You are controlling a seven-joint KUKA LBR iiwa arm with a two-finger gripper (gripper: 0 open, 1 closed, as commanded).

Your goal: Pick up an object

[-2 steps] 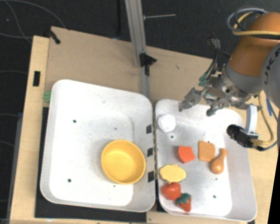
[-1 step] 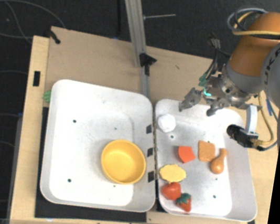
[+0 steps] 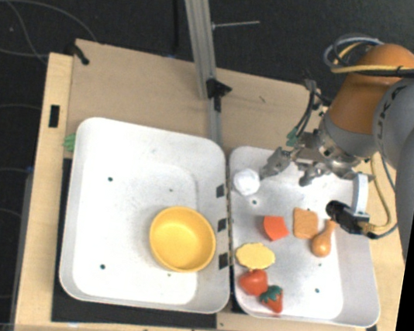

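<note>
Metal pole (image 3: 201, 38), loose cables (image 3: 11, 18) — dark floor (image 3: 293, 26)

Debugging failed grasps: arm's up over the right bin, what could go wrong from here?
1. The gripper sits over the bin's upper part, near the white object by the left wall; a descent there may clip the wall.
2. The yellow piece, red tomato and strawberry are bunched, so the fingers might nudge neighbours.

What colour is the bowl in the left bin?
Yellow: the bowl shows best in the camera view.
</note>
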